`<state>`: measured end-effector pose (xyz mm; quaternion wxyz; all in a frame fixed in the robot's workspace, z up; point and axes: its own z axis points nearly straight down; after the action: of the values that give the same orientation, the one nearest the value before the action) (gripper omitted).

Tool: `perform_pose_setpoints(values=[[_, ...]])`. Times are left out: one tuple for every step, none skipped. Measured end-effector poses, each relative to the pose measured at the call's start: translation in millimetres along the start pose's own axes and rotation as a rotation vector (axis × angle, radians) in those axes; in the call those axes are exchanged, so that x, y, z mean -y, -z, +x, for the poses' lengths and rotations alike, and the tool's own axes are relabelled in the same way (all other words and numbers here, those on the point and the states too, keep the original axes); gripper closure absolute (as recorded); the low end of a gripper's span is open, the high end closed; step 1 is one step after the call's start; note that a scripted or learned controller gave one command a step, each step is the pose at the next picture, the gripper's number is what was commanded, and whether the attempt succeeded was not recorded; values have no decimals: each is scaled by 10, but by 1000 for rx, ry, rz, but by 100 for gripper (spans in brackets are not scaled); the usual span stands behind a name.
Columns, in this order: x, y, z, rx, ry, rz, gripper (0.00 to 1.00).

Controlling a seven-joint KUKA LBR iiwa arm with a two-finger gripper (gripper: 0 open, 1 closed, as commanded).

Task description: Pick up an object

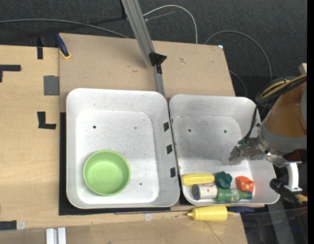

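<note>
The hand (241, 151) hangs low over the right bin (207, 108), near its right wall, at the end of the grey arm (284, 128) with its orange band, which reaches in from the right. Whether the hand is spread or pressed together cannot be told from here; it appears as a dark, blurred shape, and nothing can be seen between its tips. Just below and in front of it, along the near wall of the same bin, lies a cluster of small objects: a yellow corn cob (197, 179), a dark green lump (223, 178) beside it, an orange-red piece (245, 184) at the right end, a white-and-red can (204, 191) on its side, and a green bottle-like item (233, 195) lying flat. These pieces touch or nearly touch one another, so each is crowded by its neighbours. The hand is near the cluster but apart from it.

Outside the bin, on the bench (111, 60) just beyond the near wall, lies a yellow bottle (209, 213). The left bin (116, 100) holds a green bowl (106, 172), upright in its near left corner, well apart from the hand. A grey pole (139, 22) slants in from the top toward the seam between the bins.
</note>
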<state>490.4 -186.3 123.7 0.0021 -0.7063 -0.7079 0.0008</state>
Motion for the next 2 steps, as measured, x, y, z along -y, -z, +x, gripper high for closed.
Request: perform_pose_setpoints(values=[[-13, 417, -6, 3, -1, -6, 100], [-69, 892, -82, 4, -1, -7, 100]])
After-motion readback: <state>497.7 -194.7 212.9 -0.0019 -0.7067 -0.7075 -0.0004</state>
